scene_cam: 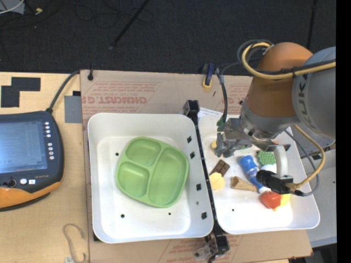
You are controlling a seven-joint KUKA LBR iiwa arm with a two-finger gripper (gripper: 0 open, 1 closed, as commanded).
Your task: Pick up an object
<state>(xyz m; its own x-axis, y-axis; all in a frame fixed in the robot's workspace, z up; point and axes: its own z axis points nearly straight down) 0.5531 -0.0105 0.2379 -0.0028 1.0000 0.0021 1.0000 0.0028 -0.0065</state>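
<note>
Claw: our claw (224,145) sits low over the left part of the right bin (307,218), close to the wall between the two bins. From this slant we cannot tell whether it is spread or pressed together, and we see nothing pinched in it.
Arm: the arm (279,86) reaches in from the right and covers the far part of that bin.
Nearest thing: a small brown piece (220,166) lies just below the claw in the picture. We judge it the likeliest thing to pick.
Neighbours: a yellow lump (217,182) lies just beside the brown piece, a cone (242,184) is near it, and a blue bottle (249,167) lies a little to the right. A green piece (266,158) and a red block (269,200) sit further right.
Left bin: the left bin (104,212) holds a green plate (152,170) with three sections, well apart from the claw.
Step in hand: we take this to be the approach, with no grasp made yet.
How to do it well: we should centre over the brown piece, go straight down, and close across its narrow side.
Risk: the bin wall and the yellow lump are close, so a slanted descent could nudge either.
Worktop: the worktop (33,223) carries both bins side by side.
</note>
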